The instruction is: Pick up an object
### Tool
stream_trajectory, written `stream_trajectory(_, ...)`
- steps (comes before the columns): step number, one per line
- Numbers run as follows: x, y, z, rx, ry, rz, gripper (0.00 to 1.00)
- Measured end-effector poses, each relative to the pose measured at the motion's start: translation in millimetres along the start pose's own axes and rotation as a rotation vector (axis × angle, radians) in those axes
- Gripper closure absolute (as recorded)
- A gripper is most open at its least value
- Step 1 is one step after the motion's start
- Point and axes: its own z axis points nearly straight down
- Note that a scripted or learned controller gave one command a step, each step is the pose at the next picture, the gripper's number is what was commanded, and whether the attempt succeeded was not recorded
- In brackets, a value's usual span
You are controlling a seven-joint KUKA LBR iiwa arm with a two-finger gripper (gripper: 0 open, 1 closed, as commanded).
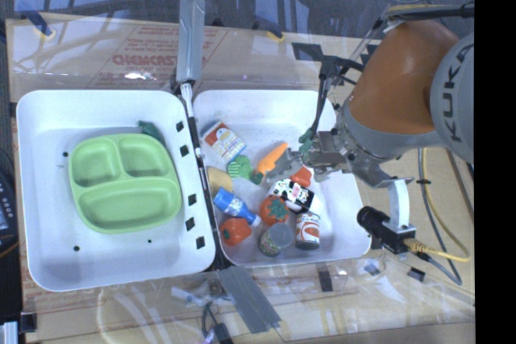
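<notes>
Toy food fills the middle and near side of the right bin [242, 105], and any piece would do for the pick; the gripper [310, 153] hangs over the bin's right-hand part, just above the orange carrot [272, 158] and a small red piece [302, 176]. How its jaws stand I cannot tell, nor whether anything sits between them.

Largest first. Two white bins sit side by side on the surface; the left bin [48, 246] carries one green divided plate [125, 181], with a dark green scrap [150, 129] at the plate's far edge.

In the right bin I count roughly ten small items:
- one carton with a red label [222, 142], toward the far left
- one black-and-white cow-patterned piece [290, 192]
- one small can with a red label [307, 231]
- one grey-topped tin [276, 239]
- one blue bottle [232, 204]
- two tomato-like red pieces [235, 231]
- one yellow piece and one green piece by the divider

All look like light, rigid plastic, probably slick and not fragile. The carrot seems the best bet: it is narrow and lies fairly clear, so I would take it across its middle. The rounded cans and tomatoes may squirt out.
</notes>
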Motion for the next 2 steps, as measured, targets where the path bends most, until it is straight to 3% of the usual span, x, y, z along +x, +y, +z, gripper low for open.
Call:
stream_trajectory(1, -43, -2, 48, 0.001, 0.000, -0.018, 0.00)
stream_trajectory(2, -33, 75, 108, 0.002, 0.000, 0.160, 0.00)
